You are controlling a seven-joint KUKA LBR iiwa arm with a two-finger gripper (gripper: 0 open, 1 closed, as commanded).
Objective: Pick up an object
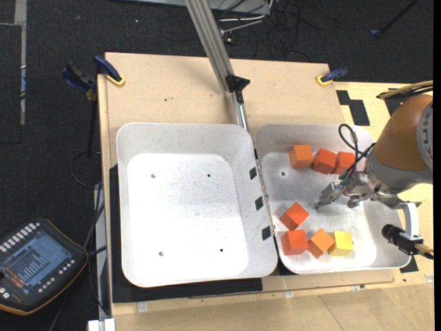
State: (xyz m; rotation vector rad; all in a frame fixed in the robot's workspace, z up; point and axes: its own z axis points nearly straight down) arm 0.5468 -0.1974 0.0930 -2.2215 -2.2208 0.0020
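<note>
The right bin holds several blocks. A row of orange blocks lies at its far side: one, a second and a redder one. Nearer the front sit an orange block, a red-orange block, an orange block and a yellow block. My gripper hangs low over the middle of this bin, between the two groups, its fingers pointing left and apart, with nothing between them.
The left bin lies beside the right one. A metal pole slants down to the gap between the bins. Clamps hold the board's far corners. A teach pendant lies at bottom left.
</note>
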